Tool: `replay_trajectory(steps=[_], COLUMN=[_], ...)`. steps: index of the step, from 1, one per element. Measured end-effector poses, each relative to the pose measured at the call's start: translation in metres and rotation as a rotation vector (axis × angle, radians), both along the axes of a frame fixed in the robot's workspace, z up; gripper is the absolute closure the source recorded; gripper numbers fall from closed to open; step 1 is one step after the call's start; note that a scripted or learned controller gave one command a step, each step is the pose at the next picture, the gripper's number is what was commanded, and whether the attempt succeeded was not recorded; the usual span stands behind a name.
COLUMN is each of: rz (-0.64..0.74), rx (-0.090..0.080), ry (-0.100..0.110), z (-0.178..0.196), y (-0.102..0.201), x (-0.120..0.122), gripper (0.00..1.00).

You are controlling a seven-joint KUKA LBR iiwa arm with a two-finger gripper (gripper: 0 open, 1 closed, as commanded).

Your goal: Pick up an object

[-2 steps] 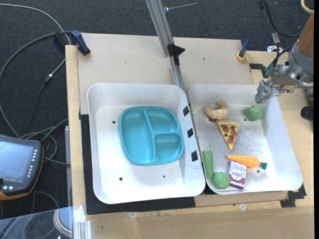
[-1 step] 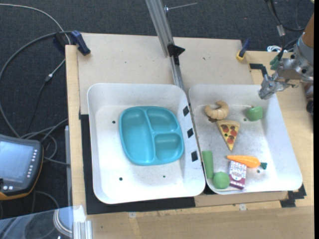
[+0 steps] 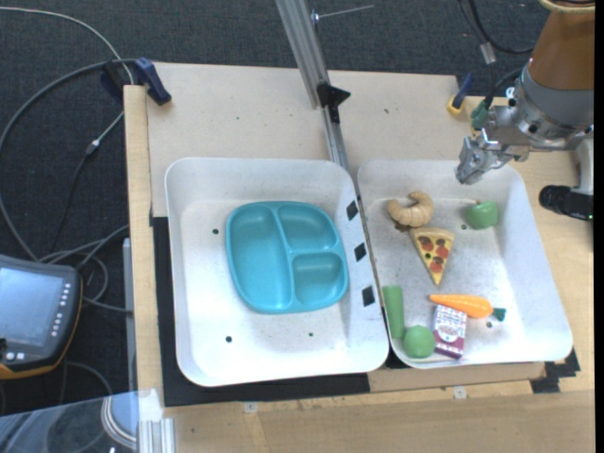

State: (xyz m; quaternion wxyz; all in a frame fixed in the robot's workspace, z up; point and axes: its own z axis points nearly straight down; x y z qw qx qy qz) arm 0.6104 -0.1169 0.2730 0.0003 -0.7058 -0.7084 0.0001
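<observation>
pincer hangs over the right bin's upper edge, nothing in it, can't tell its opening

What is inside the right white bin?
The right white bin holds a croissant, pizza slice, carrot, small packet and three green pieces. Whatever lies beneath them is covered.
</observation>
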Motion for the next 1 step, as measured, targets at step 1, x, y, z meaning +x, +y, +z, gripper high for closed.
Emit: replay_trajectory(steps=[1], rz=[0.003], rx=[0.001], ry=[-0.004], z=[-0.0079], y=[0.0586], x=[0.0223], gripper=[1.00])
